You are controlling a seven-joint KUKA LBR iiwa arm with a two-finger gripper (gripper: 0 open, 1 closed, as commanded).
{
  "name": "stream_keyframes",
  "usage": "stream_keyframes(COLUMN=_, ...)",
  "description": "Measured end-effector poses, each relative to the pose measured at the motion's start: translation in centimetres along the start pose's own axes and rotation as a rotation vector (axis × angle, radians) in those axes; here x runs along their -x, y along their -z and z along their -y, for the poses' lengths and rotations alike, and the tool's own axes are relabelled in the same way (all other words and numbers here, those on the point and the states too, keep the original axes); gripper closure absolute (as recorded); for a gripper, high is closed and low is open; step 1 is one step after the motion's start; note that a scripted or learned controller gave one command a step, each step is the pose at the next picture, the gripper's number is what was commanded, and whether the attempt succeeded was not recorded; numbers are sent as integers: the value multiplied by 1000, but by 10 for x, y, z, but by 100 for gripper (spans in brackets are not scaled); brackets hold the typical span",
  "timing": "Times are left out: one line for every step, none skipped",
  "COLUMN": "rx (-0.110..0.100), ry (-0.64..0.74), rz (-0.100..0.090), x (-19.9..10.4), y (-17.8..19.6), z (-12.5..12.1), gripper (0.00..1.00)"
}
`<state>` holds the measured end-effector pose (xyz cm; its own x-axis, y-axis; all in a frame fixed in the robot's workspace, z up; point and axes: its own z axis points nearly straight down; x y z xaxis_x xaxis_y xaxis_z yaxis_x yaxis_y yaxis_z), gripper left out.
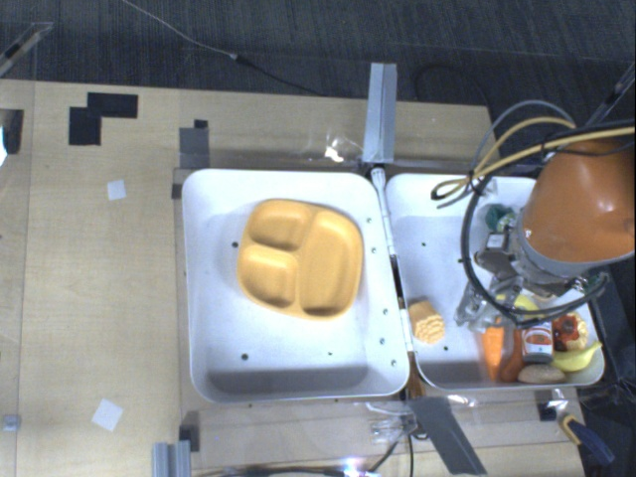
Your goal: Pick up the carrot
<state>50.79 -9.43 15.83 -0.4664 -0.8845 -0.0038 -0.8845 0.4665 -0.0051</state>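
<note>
At lower right of the frame, the gripper (497,311) (grip state cannot be told) hangs above the carrot (494,347) in the right bin (427,261).

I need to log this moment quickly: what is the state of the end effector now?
End effector: above the right bin's clutter near the carrot; open or closed cannot be told.

Carrot (494,347) crowded by jar (538,341), banana (579,358)

Two white bins (199,296), one yellow tray (300,256), one carrot (494,346)
</note>
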Motion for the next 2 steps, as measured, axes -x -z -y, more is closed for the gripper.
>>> stream_keyframes(rx=-1, ry=532, rz=2, x=51, y=27, z=-39, gripper=100)
stream_keyframes(rx=-8, ry=699, rz=0, x=14, y=-68, z=0, gripper=100)
